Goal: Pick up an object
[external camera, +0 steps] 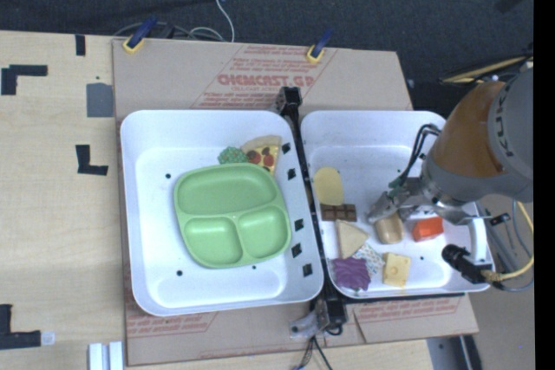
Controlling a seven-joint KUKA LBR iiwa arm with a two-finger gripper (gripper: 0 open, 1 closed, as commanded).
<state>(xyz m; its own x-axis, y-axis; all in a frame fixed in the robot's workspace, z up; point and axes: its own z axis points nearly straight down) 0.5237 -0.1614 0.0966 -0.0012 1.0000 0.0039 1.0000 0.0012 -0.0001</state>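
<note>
a grey arm with an orange band reaches into the right bin (347, 127). its gripper (388, 210) hangs low among toy food, and whether it grips anything cannot be told. far to its left, a green divided plate (231, 215) fills the left bin (143, 186). a tan block (389, 230) sits directly under the gripper, an orange piece (427, 229) just right.

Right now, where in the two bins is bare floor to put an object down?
Right bin: the upper floor, above the chocolate bar. Left bin: strips around the green tray. Crowded: right bin's lower part, around the gripper, orange piece, purple piece.
</note>
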